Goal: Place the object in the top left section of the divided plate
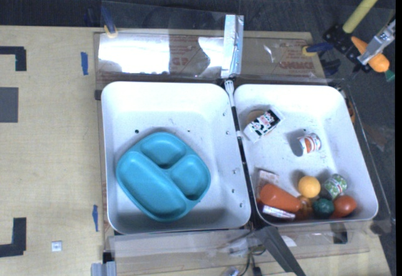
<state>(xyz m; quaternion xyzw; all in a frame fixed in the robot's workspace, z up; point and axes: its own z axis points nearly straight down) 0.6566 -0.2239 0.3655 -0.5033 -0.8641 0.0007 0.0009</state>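
Task not started: blue divided plate point(163, 174) sits in left bin point(125, 99), all three sections bare. Candidate objects cluster at right bin point(333, 102) front edge: orange ball point(308, 186), carrot point(278, 197), green ball point(324, 207); small carton point(261, 123) near back-left corner. My pincer point(382, 39) hovers beyond right bin's back-right corner; cannot tell its state. Nothing obstructs plate.

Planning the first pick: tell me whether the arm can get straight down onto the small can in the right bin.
Probably yes. The small can lies alone on bare floor in the right bin, apart from the black-and-white carton and the cluster of toy food, with nothing above it.
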